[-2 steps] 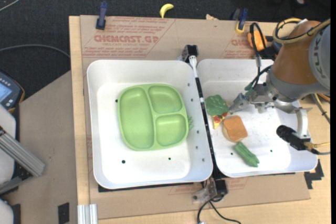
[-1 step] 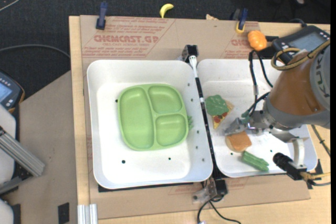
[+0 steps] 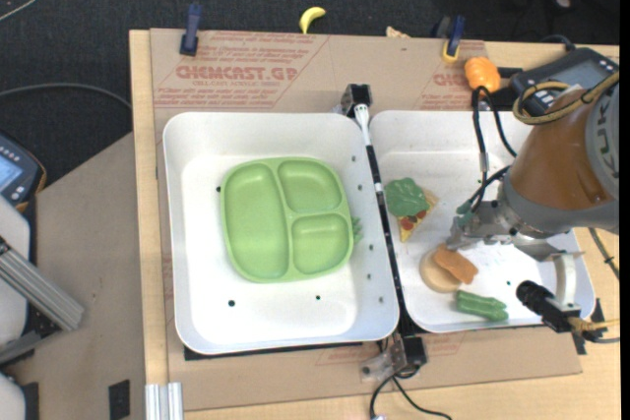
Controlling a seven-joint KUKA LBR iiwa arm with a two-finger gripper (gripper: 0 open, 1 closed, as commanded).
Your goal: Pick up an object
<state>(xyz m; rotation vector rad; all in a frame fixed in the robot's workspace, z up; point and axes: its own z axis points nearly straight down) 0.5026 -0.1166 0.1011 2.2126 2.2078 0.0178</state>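
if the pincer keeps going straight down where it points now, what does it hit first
Most likely the orange hot-dog-shaped toy on its tan bun, lying just below the pincer in the right white bin; depth is unclear.

Bright even overhead light, soft shadows, pic slightly soft, maybe low-res.

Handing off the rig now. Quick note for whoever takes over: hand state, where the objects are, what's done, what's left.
Hand: low in the right white bin, just above the toy hot dog in a tan bun. Nothing visibly gripped.
Objects in the right bin: a green leafy toy on a yellow and red wedge near the divider, the hot dog mid-bin, a dark green pickle-shaped toy by the front rim.
Left white bin: a green three-compartment plastic plate.
Done: the arm has reached into the bin.
Left: grasp and lift an object; the hot dog is nearest.
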